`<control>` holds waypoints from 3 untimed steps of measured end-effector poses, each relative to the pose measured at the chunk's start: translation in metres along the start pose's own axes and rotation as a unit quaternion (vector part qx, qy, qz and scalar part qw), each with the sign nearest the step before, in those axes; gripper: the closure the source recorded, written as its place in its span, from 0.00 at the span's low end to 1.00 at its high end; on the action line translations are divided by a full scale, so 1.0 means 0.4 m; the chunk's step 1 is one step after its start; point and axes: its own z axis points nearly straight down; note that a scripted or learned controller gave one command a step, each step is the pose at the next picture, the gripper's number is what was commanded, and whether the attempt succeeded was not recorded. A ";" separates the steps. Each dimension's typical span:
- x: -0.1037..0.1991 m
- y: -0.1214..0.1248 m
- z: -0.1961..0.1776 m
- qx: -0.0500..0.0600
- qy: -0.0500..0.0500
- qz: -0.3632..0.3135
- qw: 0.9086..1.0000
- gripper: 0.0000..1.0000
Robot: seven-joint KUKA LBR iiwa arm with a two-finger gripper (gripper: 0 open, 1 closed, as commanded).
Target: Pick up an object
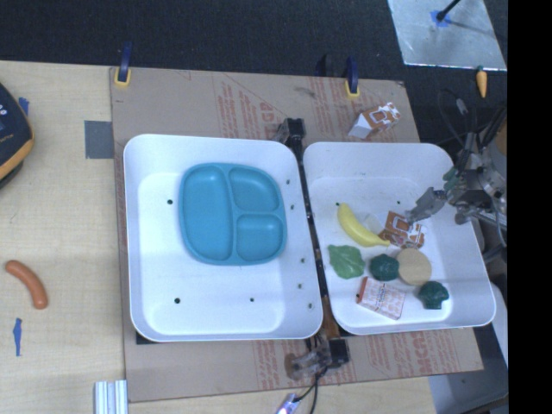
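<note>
A pale wooden surface (pixel 60 231) carries two white bins. In the right white bin (pixel 466 313), the pincer (pixel 426 203) hangs just above a small orange-and-white packet (pixel 402 229); nothing is lifted yet, and I cannot tell its grip state.

No words or numbers can be read here. The cardboard sheet (pixel 259 102) under the bins carries red print along its edges, too faint and small to make out. The small packets (pixel 380 298) in the right bin (pixel 466 317) show red and white patterns, but nothing legible.
</note>
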 end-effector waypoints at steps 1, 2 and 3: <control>0.064 0.129 0.322 0.001 -0.001 -0.001 1.000 0.00; -0.024 0.113 0.319 -0.001 -0.001 0.001 1.000 0.00; 0.081 -0.076 0.320 0.000 -0.001 0.000 1.000 0.00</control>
